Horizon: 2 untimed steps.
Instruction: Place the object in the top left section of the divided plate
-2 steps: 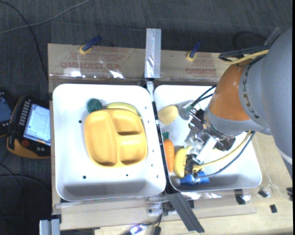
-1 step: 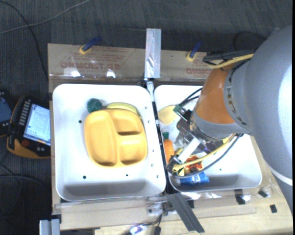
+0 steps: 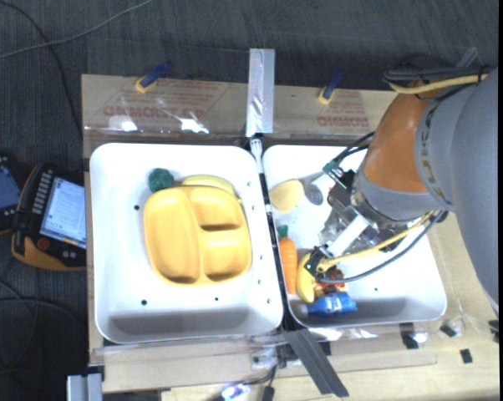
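The yellow divided plate [image 3: 197,232] lies in the left bin [image 3: 122,303], with one long section on its left and two smaller ones on its right. All three sections look bare. A dark green object [image 3: 160,178] rests against the plate's far left corner, and a pale yellow object [image 3: 208,180] peeks out behind its far edge. My gripper [image 3: 325,259] hangs low in the right bin [image 3: 419,303], just above a banana [image 3: 306,281] and a small red object [image 3: 331,288]. The wrist hides what lies directly under the gripper.
The right bin also holds a pale yellow round fruit [image 3: 287,195], a carrot [image 3: 287,257] along the left wall and a blue object [image 3: 331,306] at the front. A handheld pendant [image 3: 51,220] sits left of the bench. The arm covers the right bin's far right.
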Each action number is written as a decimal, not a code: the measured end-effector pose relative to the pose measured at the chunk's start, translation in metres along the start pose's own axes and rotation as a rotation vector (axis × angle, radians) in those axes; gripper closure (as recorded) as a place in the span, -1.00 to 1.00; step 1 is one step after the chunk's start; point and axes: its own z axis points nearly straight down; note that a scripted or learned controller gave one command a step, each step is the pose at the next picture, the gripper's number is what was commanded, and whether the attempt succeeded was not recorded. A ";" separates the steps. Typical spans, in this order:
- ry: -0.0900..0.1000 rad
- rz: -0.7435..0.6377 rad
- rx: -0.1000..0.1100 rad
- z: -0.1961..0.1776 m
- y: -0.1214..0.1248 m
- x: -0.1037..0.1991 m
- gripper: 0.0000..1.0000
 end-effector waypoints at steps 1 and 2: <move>-0.002 -0.049 0.000 -0.034 0.105 0.074 1.00; -0.003 0.177 0.000 0.055 0.070 0.090 1.00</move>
